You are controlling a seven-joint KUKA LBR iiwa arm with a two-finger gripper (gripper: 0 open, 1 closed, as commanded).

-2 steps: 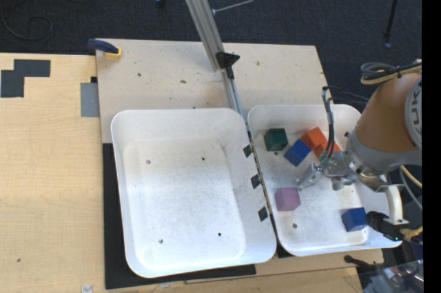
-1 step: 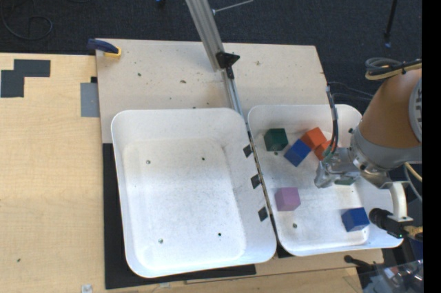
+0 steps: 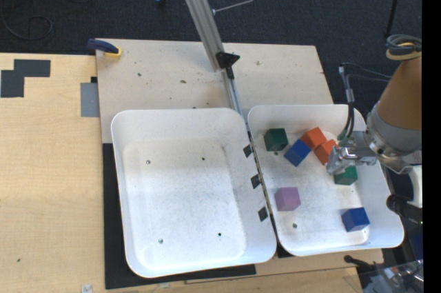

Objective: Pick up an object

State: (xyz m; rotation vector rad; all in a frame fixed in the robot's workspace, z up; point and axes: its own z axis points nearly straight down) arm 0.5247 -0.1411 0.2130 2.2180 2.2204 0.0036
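Observation:
The right bin holds several blocks: a dark green cube, a blue cube, an orange block, a purple cube, a second blue cube and a green block. My gripper reaches in from the right and hangs low over the bin's right side. It sits just right of the orange block and directly above the green block, partly covering it. I see nothing lifted off the bin floor.
The left bin lies beside the right one, split from it by a rim with black clips. A slanted aluminium bar rises behind the bins. The arm's orange band stands at the right edge.

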